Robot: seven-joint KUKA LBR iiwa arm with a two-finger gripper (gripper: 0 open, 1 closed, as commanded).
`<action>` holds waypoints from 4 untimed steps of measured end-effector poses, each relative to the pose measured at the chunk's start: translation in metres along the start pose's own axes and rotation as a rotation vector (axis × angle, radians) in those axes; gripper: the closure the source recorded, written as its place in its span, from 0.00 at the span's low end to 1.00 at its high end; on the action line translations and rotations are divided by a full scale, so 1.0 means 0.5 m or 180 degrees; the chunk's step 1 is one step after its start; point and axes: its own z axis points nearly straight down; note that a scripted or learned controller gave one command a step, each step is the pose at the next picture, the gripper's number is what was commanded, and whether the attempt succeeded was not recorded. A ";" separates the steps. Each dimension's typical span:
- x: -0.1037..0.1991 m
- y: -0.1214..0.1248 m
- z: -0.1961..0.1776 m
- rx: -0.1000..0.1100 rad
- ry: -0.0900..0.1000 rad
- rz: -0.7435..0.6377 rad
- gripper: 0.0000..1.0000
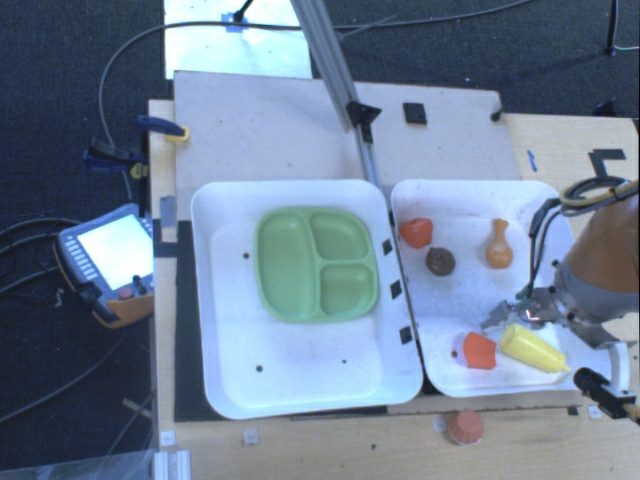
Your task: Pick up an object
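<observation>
Yellow plastic piece (535,349), lying low in the right bin (455,200), just under the gripper (523,315): likely the pick target. Best approached straight down over the thick middle, closing across the narrow width, not along the length (tapered ends would slip out). Worth keeping off the orange-red block (479,351) just beside it on the left, and off the bin's near rim. Metal parts of the gripper spread just above the yellow piece, apparently touching nothing; how far open, cannot tell. Nothing seen between them. Green divided plate (318,265) alone in the left bin (225,368), well apart.
</observation>
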 end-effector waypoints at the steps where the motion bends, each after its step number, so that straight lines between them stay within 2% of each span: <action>1: -0.003 0.006 -0.026 -0.0033 -0.0018 0.0000 1.00; 2: -0.005 0.011 -0.154 -0.0011 -0.0008 -0.0010 1.00; 3: -0.007 0.021 -0.241 -0.0013 -0.0008 -0.0012 1.00; 4: -0.007 0.025 -0.297 -0.0009 -0.0007 -0.0013 1.00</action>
